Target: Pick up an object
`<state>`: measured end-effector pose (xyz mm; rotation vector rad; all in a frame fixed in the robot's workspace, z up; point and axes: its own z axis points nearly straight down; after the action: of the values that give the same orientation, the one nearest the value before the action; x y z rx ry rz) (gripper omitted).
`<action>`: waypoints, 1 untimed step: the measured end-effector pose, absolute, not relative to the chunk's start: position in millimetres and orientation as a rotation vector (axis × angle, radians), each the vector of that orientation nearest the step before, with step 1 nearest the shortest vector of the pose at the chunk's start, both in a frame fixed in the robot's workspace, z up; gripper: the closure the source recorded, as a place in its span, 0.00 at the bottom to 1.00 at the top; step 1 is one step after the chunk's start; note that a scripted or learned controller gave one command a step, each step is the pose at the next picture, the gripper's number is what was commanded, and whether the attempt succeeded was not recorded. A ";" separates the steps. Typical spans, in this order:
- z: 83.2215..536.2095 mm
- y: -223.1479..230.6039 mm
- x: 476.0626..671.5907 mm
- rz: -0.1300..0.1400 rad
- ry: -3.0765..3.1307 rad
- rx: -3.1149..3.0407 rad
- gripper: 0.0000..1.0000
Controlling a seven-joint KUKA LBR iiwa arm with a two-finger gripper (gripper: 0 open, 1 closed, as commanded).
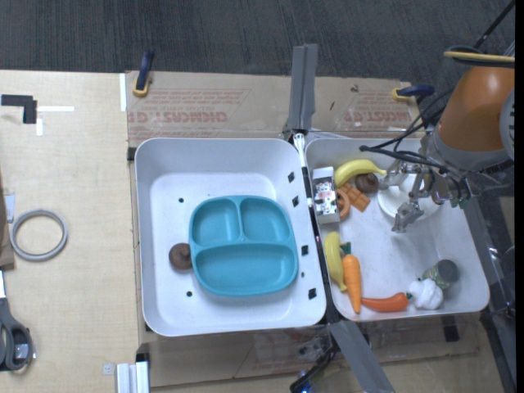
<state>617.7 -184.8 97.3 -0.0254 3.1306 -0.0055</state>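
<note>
My gripper point(407, 214) hangs low over the upper middle of the right bin point(458, 244), beside a small white dish point(390, 201). Nothing shows in its grasp. To its left lie a yellow banana point(358, 169), a brown round piece point(366, 183) and orange pieces point(354, 196). A small printed box point(324, 196) leans at the bin's left wall. Lower down lie a yellow piece point(332, 255), a carrot point(352, 281), a red-orange pepper point(384, 303), a white garlic-like item point(426, 293) and a dark grey item point(446, 270).
The left bin point(155, 219) holds a teal divided plate point(243, 245) and a brown round object point(180, 256). On the wooden bench at the left lie a grey tape ring point(37, 234) and scissors point(13, 346). Cables hang around the arm at the right.
</note>
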 end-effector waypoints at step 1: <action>93.5 -124.5 660.5 0.000 3.134 0.096 0.00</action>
<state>660.5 -124.5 93.5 0.0960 3.1338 -0.0005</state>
